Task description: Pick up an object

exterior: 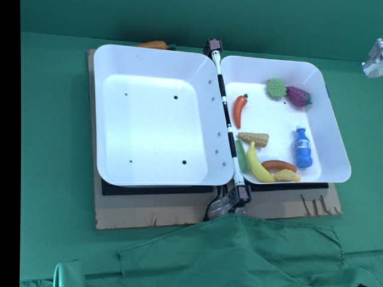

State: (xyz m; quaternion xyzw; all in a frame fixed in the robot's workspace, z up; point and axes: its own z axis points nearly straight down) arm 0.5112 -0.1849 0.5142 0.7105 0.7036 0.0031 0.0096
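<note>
Several toys are being kept in the right bin [335, 160] for picking, while the gripper [373, 58] is being parked aside, its state impossible to tell.

No writing, brand or number can be read anywhere; the small blue plastic bottle [303, 148] in the right white bin [333, 137] carries a pale label too blurred to read.

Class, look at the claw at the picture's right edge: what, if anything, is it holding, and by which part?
It cannot be told: the grey claw is cut off at the frame edge, well clear of the right white plastic bin.
</note>
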